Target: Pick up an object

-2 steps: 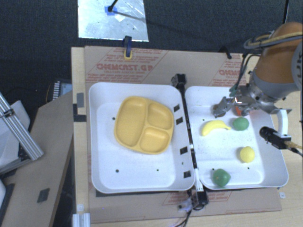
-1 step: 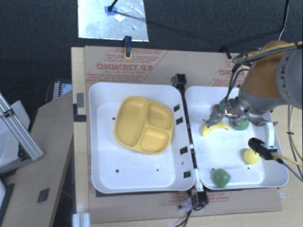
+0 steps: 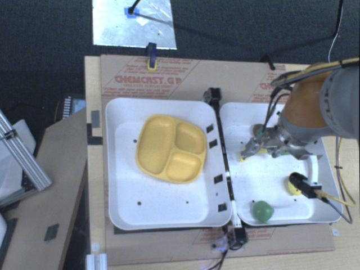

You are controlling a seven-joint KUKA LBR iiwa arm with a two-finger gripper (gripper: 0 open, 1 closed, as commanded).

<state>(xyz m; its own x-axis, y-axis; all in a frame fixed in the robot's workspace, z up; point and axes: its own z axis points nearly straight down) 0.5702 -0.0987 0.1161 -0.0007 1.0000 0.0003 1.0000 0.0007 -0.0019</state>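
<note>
Dark carpet surrounds a cardboard-topped bench [image 3: 169, 75] carrying two white bins. At nine o'clock, the left bin [image 3: 121, 207] holds a yellow three-compartment plastic tray [image 3: 170, 148], long axis running ten to four. In the right bin [image 3: 247, 190], a green ball [image 3: 262, 211] sits at six o'clock, and the gripper [image 3: 251, 149] hangs there; I cannot tell its finger state.

Divided plate [image 3: 170, 148] in left bin [image 3: 121, 207]; ball [image 3: 261, 211] in right bin [image 3: 236, 117].

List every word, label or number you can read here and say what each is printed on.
"CHEMCAST GP": red print on the brown protective sheet under the bins, behind the left bin.
More red print on the same sheet behind the right bin: cut off by the arm, unreadable.
Red print along the sheet's front edge: too small to read.
</note>
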